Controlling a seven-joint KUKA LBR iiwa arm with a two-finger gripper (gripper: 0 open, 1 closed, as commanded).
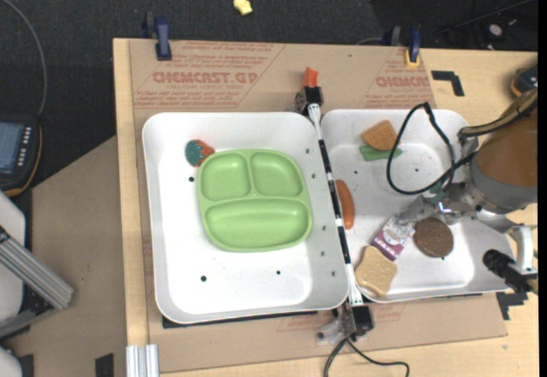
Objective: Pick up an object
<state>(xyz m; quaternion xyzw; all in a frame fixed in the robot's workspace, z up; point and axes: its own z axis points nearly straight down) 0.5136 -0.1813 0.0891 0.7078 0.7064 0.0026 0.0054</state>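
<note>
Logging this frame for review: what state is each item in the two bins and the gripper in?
green divided plate: flat in left bin, compartments bare.
round toy: beside plate's upper left corner.
hot dog: along right bin's left wall.
sponge: right bin, far side.
cracker: right bin, near corner.
brown cookie: flat, beside gripper.
gripper: low in right bin, holding nothing visible.

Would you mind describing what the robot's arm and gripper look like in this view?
The arm is bulky, with an orange-brown band above a grey wrist section. A black cable loops out from it over the right bin. The gripper is a small metallic grey assembly, too blurred for finer detail.
</note>
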